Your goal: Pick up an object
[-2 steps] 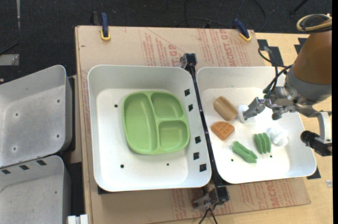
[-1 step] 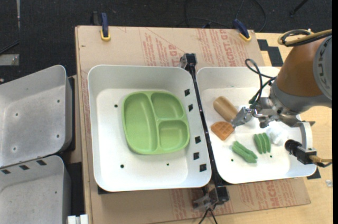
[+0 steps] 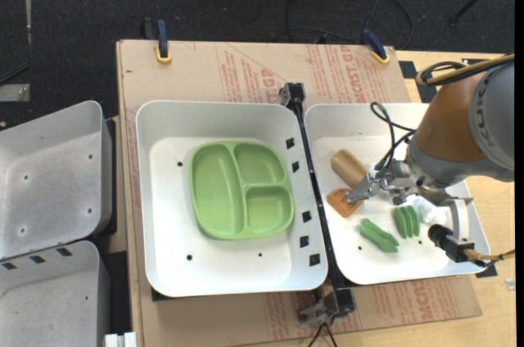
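Two shallow white bins sit side by side on a cardboard-covered surface (image 3: 205, 71). Red print runs across the cardboard along the upper and lower edges. It looks upside down and partly covered by the bins, so no word can be read for certain. Two blue-and-yellow clamps (image 3: 163, 42) pin the upper edge.

The left bin (image 3: 155, 198) holds a light green plastic plate with three compartments (image 3: 242, 188), lying flat near its middle.

The right bin (image 3: 352, 128) holds the smaller things. A tan, wood-coloured cylinder (image 3: 348, 166) lies tilted in the upper left of this bin. Just below it is a flat orange-brown piece (image 3: 342, 203). Lower and to the right lie a long green ridged piece (image 3: 378, 235) and a shorter green ridged piece (image 3: 407, 221), near each other but apart. A small white thing (image 3: 426, 212) beside the shorter green piece is partly hidden, and its shape is hard to make out.

The grey arm with an orange band (image 3: 463, 132) reaches in from the right, cut off by the frame edge. Its gripper (image 3: 359, 194) is low over the right bin, at the upper right edge of the orange-brown piece. Whether they touch is unclear. Metal parts and cables crowd that spot, so I cannot tell whether the gripper is apart or together, and nothing is seen held in it.
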Controlling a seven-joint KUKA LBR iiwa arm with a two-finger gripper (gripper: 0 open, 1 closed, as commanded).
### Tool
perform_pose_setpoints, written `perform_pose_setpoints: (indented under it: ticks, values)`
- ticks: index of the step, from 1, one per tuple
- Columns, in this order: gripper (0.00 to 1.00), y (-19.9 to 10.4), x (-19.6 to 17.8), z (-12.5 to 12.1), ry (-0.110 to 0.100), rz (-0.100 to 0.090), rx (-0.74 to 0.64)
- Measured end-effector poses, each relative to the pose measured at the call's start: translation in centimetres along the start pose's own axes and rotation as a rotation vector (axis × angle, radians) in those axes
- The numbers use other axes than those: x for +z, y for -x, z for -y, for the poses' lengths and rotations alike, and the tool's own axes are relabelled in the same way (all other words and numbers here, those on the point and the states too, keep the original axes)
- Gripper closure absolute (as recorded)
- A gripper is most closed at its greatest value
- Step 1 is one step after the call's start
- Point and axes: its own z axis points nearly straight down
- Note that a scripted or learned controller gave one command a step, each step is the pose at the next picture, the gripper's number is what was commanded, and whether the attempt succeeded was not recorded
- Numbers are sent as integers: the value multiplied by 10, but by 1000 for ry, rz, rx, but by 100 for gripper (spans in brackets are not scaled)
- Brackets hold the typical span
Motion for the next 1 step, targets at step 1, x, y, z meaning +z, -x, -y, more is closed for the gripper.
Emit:
perform_pose_setpoints:
  ticks: [1]
  values:
    - [100, 0, -14, -3, 8, 0, -1]
